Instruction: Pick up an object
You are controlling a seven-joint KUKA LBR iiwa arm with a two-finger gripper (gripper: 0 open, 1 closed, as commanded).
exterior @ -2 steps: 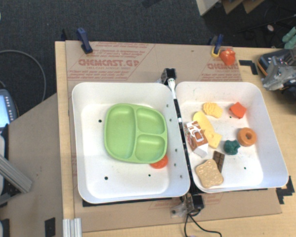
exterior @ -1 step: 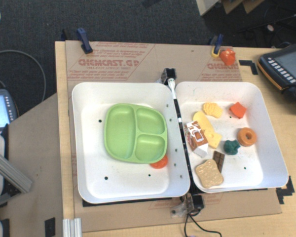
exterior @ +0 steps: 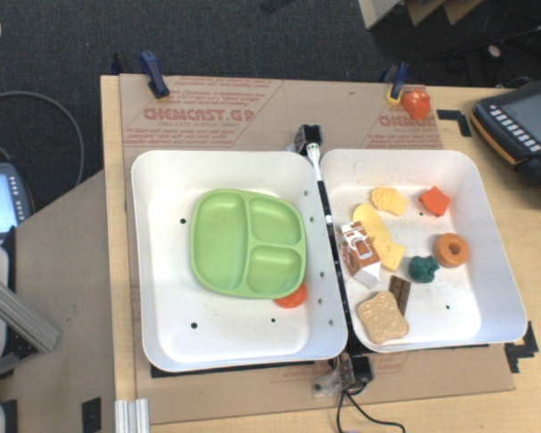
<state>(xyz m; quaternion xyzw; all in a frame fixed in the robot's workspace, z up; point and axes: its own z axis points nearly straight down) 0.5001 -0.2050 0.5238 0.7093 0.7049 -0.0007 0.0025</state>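
Observation:
The right bin (exterior: pixel 487 242) holds several toy foods: a yellow ridged piece (exterior: pixel 389 201), an orange-red block (exterior: pixel 435 201), a brown doughnut (exterior: pixel 451 251), a dark green piece (exterior: pixel 422 268), a long yellow piece (exterior: pixel 379 234), a small brown-and-white box (exterior: pixel 359 247), a dark chocolate bar (exterior: pixel 398 293) and a tan cracker (exterior: pixel 381 317). In the left bin (exterior: pixel 162 323) lies a green divided plate (exterior: pixel 249 244), and a red-orange piece (exterior: pixel 290 298) peeks out under the plate's lower right rim.
Both bins rest on a cardboard sheet (exterior: pixel 207 106) held by blue clamps (exterior: pixel 153 73). An orange object (exterior: pixel 416 104) sits by the far clamp. A tablet-like device (exterior: pixel 516 129) lies at the right, and a cable (exterior: pixel 352 404) runs off the front edge.

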